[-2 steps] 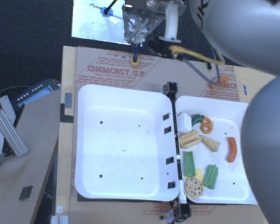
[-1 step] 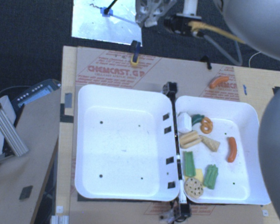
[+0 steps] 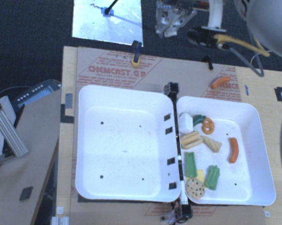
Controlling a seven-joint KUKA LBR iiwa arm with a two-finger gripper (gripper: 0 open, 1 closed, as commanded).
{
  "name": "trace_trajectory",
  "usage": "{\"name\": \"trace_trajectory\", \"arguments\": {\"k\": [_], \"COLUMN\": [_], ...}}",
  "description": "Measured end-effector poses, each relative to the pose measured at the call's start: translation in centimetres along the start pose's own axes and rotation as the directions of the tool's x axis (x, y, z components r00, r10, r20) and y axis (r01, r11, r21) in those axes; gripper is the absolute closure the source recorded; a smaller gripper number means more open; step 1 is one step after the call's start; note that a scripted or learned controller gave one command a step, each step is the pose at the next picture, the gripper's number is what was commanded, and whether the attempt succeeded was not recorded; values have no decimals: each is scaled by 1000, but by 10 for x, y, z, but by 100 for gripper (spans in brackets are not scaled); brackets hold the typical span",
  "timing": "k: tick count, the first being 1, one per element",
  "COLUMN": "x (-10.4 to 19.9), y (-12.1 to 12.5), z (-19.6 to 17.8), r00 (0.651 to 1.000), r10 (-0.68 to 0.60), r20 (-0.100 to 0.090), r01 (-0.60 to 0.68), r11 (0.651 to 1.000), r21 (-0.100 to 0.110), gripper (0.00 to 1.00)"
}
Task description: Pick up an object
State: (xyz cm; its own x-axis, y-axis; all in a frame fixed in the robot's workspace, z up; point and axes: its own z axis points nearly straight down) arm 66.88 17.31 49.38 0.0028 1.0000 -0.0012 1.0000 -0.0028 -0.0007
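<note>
The arm (image 3: 274,23) is cut off by the top right corner, and its gripper (image 3: 172,17) hangs above the far edge of the bench (image 3: 260,80), too blurred for me to tell its state. The left bin (image 3: 88,105) is well apart from the gripper, and the right bin (image 3: 256,128) holds small food toys near its left wall. Among them are a green piece (image 3: 212,177) near the front, an orange sausage (image 3: 233,150) toward the right, and a pretzel (image 3: 208,125) at the back, all far below the gripper.
</note>
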Motion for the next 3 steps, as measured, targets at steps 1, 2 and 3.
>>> {"name": "trace_trajectory", "arguments": {"k": [1,2,3], "x": [25,20,14], "y": [-80,-33,1], "z": [125,94,48], "r00": [1000,1000,1000], "r10": [-9,-4,-3], "r20": [1,-2,-4], "r01": [9,4,3], "r11": [1000,1000,1000], "r21": [14,-7,-9], "gripper": [100,100,100]}}
